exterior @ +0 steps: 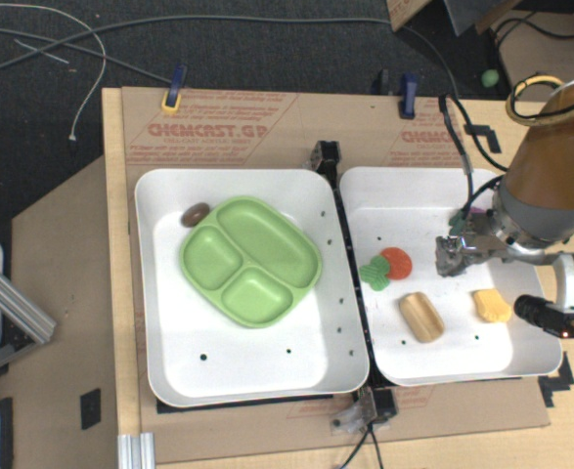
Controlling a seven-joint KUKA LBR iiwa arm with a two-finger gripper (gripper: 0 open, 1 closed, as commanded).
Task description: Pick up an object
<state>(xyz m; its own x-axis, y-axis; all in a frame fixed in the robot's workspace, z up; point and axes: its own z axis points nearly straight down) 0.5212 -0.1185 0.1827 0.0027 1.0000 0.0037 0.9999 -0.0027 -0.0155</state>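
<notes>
The right bin [404, 189] holds a red and green toy vegetable [385, 267], a tan bread-like roll [421, 317] and a small yellow piece [492, 306]. My gripper [450, 255] hangs over the right bin, to the right of the red and green toy and up-left of the yellow piece. Nothing shows between its fingers. The orange-banded wrist [551, 169] hides the bin's right side.
The left bin [159, 262] carries a green divided plate [251, 260] and a small brown object [197, 215] at the plate's upper left. A black divider clamp [326, 154] sits between the bins. Blue clamps [175, 86] hold the cardboard base at the back.
</notes>
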